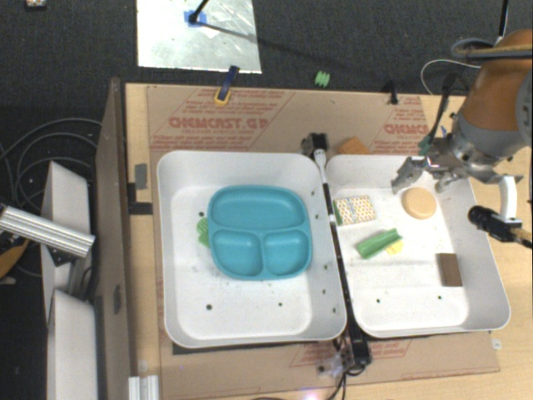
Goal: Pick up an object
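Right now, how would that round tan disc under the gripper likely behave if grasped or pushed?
The round tan disc lies flat in the right bin, so it probably slides rather than rolls. It looks smooth and low, so the fingers may slip off its edge. Likely light.

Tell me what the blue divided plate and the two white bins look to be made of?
The blue plate looks like moulded plastic: one even matte colour, soft rounded dividers. The left bin and right bin also seem plastic, white and smooth with rounded rims and a faint sheen, though coated metal can't be ruled out.
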